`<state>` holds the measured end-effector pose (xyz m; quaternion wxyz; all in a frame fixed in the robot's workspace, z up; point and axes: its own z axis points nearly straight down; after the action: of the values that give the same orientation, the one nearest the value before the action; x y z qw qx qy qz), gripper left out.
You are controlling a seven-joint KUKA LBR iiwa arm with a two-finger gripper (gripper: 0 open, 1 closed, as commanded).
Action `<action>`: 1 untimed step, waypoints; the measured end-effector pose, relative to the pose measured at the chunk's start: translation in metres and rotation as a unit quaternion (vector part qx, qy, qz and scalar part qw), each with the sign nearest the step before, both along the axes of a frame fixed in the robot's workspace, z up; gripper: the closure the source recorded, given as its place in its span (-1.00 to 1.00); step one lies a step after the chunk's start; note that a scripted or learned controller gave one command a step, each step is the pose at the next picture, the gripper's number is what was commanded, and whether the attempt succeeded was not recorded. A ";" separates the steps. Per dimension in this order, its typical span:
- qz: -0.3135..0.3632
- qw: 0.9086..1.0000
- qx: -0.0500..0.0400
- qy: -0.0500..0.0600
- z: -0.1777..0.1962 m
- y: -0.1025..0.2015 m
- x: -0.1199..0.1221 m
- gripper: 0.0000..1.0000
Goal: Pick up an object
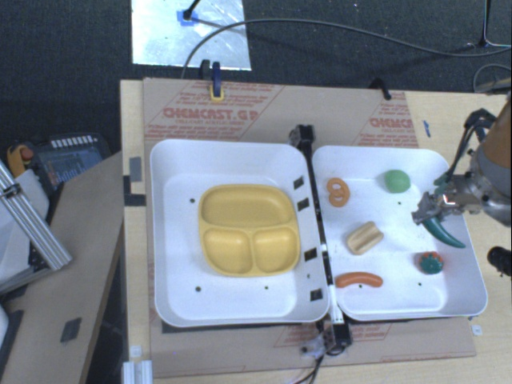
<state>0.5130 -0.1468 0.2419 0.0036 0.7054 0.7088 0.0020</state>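
The right bin [460, 294] holds several toy foods: an orange pretzel [338, 191], a green ball [397, 181], a tan bread roll [364, 237], an orange-red sausage [358, 279] and a small teal and red piece [430, 262]. A dark green curved piece [445, 233] lies near the bin's right side. My gripper [434, 208] reaches in from the right and hangs just above the upper end of that curved piece. From this angle I cannot make out whether it touches the piece.
The left bin [172, 294] carries a yellow divided plate [246, 229]. A black divider strip [314, 222] runs between the two bins. Both bins rest on a cardboard sheet [240, 110], with cables behind it.
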 end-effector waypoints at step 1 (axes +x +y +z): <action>0.002 1.000 0.001 0.002 0.007 0.048 0.016 1.00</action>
<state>0.5289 -0.0990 0.2493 0.0011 0.7037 0.7105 0.0014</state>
